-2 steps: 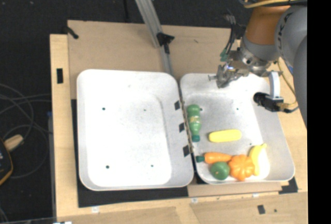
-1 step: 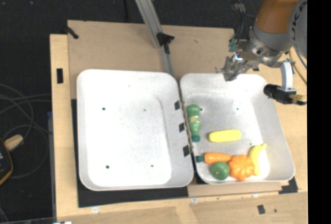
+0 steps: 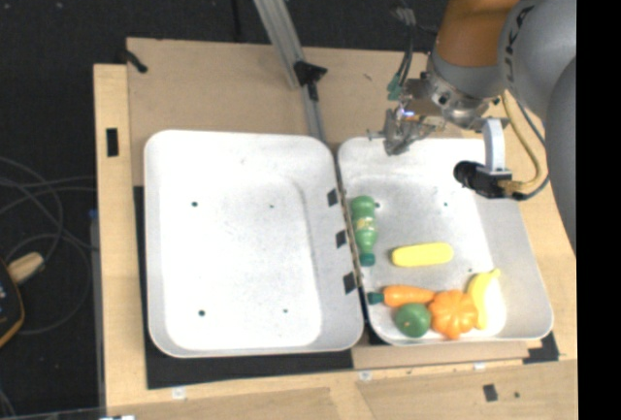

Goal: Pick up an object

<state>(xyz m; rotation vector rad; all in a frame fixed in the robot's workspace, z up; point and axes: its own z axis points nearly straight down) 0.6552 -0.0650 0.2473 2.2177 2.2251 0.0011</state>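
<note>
While gripper (image 3: 398, 139) hovers, yellow block (image 3: 421, 255) lies well below.

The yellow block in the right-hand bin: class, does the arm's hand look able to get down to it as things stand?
Probably yes. The yellow block lies flat in the right bin, apart from the green bottle and the carrot, with nothing over it. The hand hangs over the bin's far edge.

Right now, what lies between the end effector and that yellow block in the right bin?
Bare white bin floor in the camera view, between end effector and yellow block.
</note>
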